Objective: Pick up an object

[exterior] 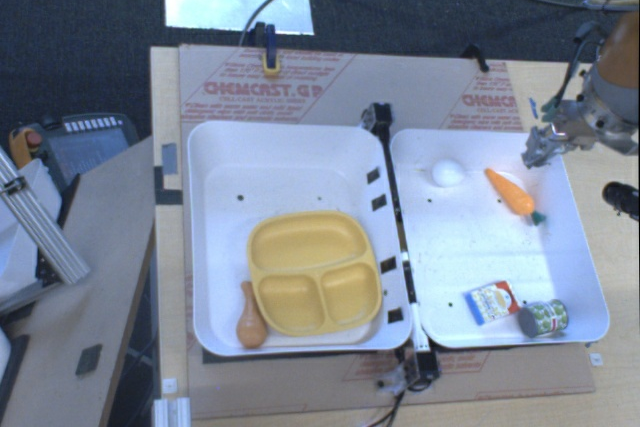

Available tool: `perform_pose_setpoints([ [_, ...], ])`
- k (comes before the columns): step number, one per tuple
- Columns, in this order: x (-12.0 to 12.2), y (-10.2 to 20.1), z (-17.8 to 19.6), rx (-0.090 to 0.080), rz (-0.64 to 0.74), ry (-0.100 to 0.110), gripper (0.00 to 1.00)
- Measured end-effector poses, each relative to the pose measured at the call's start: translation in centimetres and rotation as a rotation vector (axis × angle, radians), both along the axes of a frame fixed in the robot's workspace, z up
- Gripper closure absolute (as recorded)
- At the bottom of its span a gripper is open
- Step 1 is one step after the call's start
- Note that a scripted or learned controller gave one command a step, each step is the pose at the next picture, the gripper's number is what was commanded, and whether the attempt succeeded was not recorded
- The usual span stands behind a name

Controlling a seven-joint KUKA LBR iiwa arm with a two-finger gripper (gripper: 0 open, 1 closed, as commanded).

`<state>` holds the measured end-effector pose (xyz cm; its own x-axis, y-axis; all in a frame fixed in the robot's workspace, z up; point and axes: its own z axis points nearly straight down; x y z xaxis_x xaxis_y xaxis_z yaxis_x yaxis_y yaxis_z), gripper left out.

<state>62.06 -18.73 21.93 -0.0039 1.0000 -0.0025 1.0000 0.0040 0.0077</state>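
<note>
My arm comes in from the right edge, orange band at the top right corner, wrist angled down and left. My gripper (541, 147) sits over the top right corner of the right bin (470, 245), right at its far rim. Can't tell whether it's apart or together, too small and blurred. Nothing visible in it.

Right bin contents:
- carrot (512, 193), orange with a green tip, lying diagonally, just below-left of the gripper, apart from it. Closest pick candidate.
- white ball (448, 173), near the far wall, left of the carrot.
- small carton (492, 302), red/blue/white label, print too small to read, near the front wall.
- can (543, 318) on its side, green label, unreadable, just beside the carton, in the front right corner.

The middle of the right bin floor is bare, lots of room between the carrot and the carton. The carrot has open floor on all sides. The can is tight against the front right corner.

Left bin (220, 215): yellow divided plate (313, 271), three compartments, toward the front. Tan drumstick-shaped toy (250, 319) touching the plate's left front edge. Back half of the floor is bare.

The bins touch along a centre seam with black clips. Both sit on a cardboard sheet (330, 80) printed "CHEMCAST" in red, seen twice along the far side, the right one partly cut off.
</note>
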Motion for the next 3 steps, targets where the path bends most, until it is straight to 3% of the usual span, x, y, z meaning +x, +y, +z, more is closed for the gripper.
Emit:
perform_pose_setpoints([
  [1, 0.1, 0.0, 0.4, 0.001, 0.000, 0.004, 1.00],
  [3, 0.2, 10.7, 0.3, 0.004, 0.006, 0.005, 1.00],
])
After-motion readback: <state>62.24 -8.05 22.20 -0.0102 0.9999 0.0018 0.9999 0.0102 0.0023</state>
